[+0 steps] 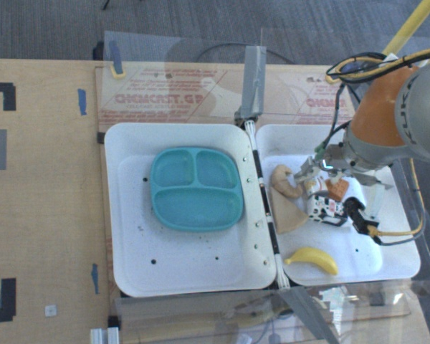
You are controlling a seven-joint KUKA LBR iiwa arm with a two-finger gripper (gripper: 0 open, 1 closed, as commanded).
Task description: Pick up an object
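One fixed camera, high above the bench, looking down at a slant.

The camera view takes in both shallow white plastic bins: the left bin (125, 213) sits near the middle of the picture and the right bin (394, 260) runs toward the right edge. The light wooden bench top (43, 192) spreads to the left, and grey carpeted floor (215, 6) fills the far strip at the top, so the lens tilts away from the near side. The grey arm with its orange band (383, 110) enters from the right. The view is wide, not close.
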